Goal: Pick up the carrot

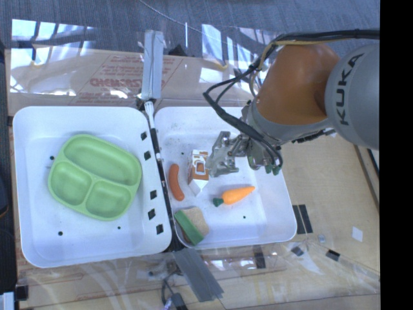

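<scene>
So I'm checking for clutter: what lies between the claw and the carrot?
In the camera view, a bare strip of white bin floor separates the claw from the carrot below it.

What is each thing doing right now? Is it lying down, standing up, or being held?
Carrot: lying flat in the right bin, not held.
Sausage: lying flat, left of the carrot.
Small carton: beside the gripper.
Sponge: lying in the bin's near corner.
Green plate: right way up in the left bin.
Gripper: above the right bin, beside the carrot.
</scene>
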Tool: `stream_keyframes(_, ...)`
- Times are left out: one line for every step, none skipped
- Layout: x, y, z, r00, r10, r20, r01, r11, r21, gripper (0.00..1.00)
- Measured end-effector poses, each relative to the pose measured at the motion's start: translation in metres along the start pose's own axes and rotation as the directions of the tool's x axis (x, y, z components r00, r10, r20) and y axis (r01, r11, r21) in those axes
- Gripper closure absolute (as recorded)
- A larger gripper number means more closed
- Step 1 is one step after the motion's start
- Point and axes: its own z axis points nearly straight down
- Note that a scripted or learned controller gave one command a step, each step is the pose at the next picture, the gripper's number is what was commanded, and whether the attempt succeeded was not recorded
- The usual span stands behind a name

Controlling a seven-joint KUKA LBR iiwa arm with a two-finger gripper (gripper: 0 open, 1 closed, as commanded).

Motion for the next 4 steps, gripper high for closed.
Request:
stream_keyframes(0.052, -0.064, -0.065, 0.919, -0.395, -0.005, 0.395, 0.919, 0.0, 1.0)
stream_keyframes(0.047, 0.01, 0.014, 0.904, -0.427, -0.012, 0.427, 0.904, -0.011, 1.0)
stream_keyframes(0.039, 0.108, -0.025, 0.543, -0.839, -0.002, 0.839, 0.543, -0.008, 1.0)
stream_keyframes(-0.002, 0.177, 0.015, 0.543, -0.839, -0.004, 0.839, 0.543, -0.015, 1.0)
